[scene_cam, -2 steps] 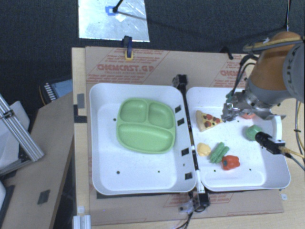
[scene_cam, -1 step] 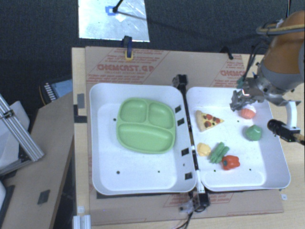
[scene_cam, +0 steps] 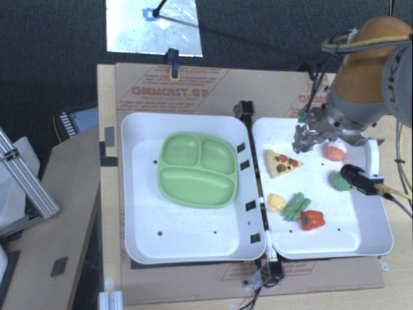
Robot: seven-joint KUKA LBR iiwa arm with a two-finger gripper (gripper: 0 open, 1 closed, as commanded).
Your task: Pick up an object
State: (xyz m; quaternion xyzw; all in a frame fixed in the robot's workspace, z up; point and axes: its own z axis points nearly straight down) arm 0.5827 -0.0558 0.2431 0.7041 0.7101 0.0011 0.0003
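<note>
A: From the camera above the bench, where is the gripper [scene_cam: 305, 139]?

B: It hangs over the upper part of the right bin [scene_cam: 371, 241], just above and to the right of the pizza slice [scene_cam: 282, 163]. Whether it is apart or together I cannot tell; it is a small dark cluster at this angle, and nothing visibly sits in it.

A: And the candidates for picking?

B: All lie in the right bin. The pizza slice is nearest the gripper. A pink-and-white piece [scene_cam: 335, 151] lies just beside the wrist, a green round piece [scene_cam: 340, 181] further right, near a black part of the arm. Lower down, a yellow piece [scene_cam: 276, 203], green beans [scene_cam: 295, 206] and a red pepper [scene_cam: 312, 219] crowd together. The left bin [scene_cam: 139, 237] bears a green divided plate [scene_cam: 197, 170].

A: What could go wrong?

B: The pizza slice looks flat and thin, so I judge a descent could close over it without gripping, or push it toward the bin wall. Aimed at the lower cluster, the gripper might wedge between touching pieces or nudge two at once. The pink-and-white piece sits so close under the wrist that it may be knocked aside.
</note>
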